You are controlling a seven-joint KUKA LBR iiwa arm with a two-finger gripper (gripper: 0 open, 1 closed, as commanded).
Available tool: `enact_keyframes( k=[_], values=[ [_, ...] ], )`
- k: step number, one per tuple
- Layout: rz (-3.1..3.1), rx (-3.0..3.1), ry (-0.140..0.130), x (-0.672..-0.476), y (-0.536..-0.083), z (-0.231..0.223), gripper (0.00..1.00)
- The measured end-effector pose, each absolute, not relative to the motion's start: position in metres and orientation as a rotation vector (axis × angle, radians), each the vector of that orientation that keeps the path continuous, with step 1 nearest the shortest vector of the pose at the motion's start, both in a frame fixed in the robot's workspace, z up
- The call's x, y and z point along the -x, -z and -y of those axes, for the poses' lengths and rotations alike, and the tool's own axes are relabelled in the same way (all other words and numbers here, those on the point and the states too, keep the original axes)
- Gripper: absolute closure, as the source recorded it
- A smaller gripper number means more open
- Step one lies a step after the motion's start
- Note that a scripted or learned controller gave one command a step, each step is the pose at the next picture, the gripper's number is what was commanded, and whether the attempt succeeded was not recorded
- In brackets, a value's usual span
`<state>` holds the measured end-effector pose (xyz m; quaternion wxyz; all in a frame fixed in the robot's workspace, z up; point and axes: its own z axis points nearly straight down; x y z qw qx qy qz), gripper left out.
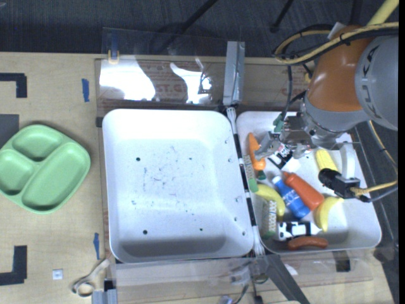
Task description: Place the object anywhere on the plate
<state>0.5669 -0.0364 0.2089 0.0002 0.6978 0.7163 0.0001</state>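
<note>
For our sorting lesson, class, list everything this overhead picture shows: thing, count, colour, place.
Plate: one, green, three compartments, on the bench left of both bins.
Left bin: one, white, centre.
Right bin: one, white, right of the first, holding a jumble of toys.
Bananas: at least two, yellow, right bin.
Corn cob: one, yellow, right bin.
Carrot: one, orange, along that bin's left wall.
Bottle: one, orange, mid-pile.
Sausage: one, red, near edge.
Arm: one, grey and orange, from the right.
Hand: one, over the right bin.
</note>
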Motion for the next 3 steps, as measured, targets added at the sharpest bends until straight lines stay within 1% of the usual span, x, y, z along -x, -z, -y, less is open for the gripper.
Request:
enact_keyframes(
  k=[1,2,3],
  values=[
    [-2.201,-2.24,0.0,-0.564,-0.254,0.049,0.0],
    [-2.048,-2.383,0.001,-0.584,-0.196,0.115,0.0],
    [-1.969,-2.45,0.001,-0.57,-0.195,0.123,0.0]
  ],
)
